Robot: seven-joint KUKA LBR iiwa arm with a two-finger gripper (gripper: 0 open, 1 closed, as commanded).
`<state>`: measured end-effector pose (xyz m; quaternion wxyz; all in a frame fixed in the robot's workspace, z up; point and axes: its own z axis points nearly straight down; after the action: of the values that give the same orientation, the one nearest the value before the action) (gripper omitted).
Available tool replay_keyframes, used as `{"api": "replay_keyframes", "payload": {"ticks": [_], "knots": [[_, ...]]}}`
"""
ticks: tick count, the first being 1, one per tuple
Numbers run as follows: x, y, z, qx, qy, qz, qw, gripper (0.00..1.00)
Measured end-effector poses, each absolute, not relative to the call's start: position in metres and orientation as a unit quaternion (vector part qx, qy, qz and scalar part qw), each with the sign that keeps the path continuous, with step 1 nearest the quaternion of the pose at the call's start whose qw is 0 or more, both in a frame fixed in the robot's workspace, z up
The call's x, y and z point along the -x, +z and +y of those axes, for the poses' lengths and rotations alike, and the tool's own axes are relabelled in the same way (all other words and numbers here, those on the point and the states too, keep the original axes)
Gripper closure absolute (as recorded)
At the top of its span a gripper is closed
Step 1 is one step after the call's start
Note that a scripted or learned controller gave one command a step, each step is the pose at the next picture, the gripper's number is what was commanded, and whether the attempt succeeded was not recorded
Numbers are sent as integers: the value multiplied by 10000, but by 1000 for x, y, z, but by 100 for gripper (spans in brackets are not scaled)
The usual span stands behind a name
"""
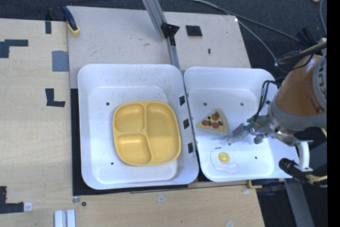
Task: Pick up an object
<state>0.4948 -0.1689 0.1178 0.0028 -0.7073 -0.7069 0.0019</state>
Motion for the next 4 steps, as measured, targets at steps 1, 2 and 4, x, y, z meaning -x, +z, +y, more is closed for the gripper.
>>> {"api": "replay_keyframes", "payload": {"ticks": [1,2,4], "knots": [[-495,86,-170,7075,3,-7068,-12,0],[-497,97,-170,7071,-3,-7071,-42,100],[-507,201,-174,7062,-9,-7080,-16,100]]}}
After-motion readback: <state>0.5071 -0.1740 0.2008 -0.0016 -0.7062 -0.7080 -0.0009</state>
